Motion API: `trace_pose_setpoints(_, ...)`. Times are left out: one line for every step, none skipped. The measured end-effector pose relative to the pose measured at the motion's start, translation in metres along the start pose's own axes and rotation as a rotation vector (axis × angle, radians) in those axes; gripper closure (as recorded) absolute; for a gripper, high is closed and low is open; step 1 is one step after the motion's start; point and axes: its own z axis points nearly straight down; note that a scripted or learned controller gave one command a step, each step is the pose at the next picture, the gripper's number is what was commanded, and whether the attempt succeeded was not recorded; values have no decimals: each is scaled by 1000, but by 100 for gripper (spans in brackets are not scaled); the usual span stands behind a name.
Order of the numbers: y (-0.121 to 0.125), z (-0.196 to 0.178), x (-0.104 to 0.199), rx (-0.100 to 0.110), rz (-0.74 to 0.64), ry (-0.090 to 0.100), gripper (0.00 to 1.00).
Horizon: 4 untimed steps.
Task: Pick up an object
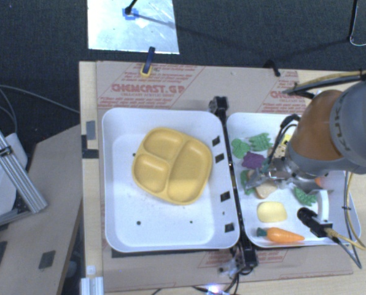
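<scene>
1. Two shallow white bins, seen from the overhead camera, sit side by side on a printed cardboard sheet (152, 88) atop the counter (54, 165); the left bin (118, 183) holds a yellow divided plate (172, 165), lying flat near its centre.
2. The grey arm (349, 128), orange-banded above the wrist, reaches in from 3 o'clock over the right bin (247, 123), its jaws down near the bin's middle; whether the jaws are open or closed cannot be told from this angle.
3. A purple piece (253, 160) lies just beside the jaws at their 11 o'clock, and a tan piece (266, 190) just beside them at 6 o'clock; contact with either cannot be made out.
4. Two green pieces (240, 146) rest at the right bin's 11 o'clock, near the purple one; a third green piece (304, 195) lies toward 3 o'clock, at the arm's edge.
5. A pale yellow piece (272, 212) sits below the tan one, and an orange carrot (282, 235) lies along the bin's 6 o'clock wall.
</scene>
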Motion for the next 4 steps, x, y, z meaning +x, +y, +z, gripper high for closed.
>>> trace_pose_setpoints(33,11,-11,-4,-3,0,0)
trace_pose_setpoints(32,0,-11,-4,-3,1,100)
trace_pose_setpoints(75,9,2,-7,-5,0,100)
trace_pose_setpoints(80,-97,113,-14,-12,5,100)
